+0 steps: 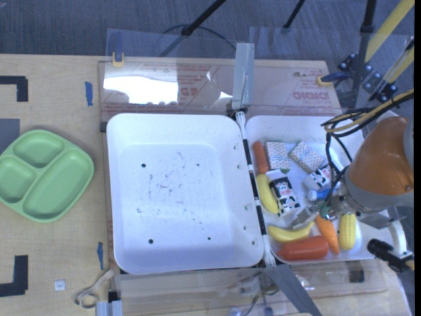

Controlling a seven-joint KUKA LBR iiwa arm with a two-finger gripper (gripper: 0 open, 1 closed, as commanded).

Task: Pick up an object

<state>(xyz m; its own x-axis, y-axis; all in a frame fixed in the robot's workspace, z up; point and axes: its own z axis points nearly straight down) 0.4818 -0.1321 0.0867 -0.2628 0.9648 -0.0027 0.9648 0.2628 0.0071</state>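
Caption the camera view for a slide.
Gripper lowered among toy food in the right bin; left bin beside it.

Bright, even overhead light. Strong glare on the clear panel [158,87] just behind the left bin [177,259], washing out its left part. Bin floor nearly overexposed (scuff marks readable). Shadows soft and short, close under that bin's rim. Overall mildly soft; bench edges left of it slightly bowed.

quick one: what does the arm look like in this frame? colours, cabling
The arm enters from the right: a rounded orange band above a grey wrist section. Black and yellow cables loop along its upper side. Lower down, metallic silver gripper hardware sits over the right bin, too cluttered to read in detail.
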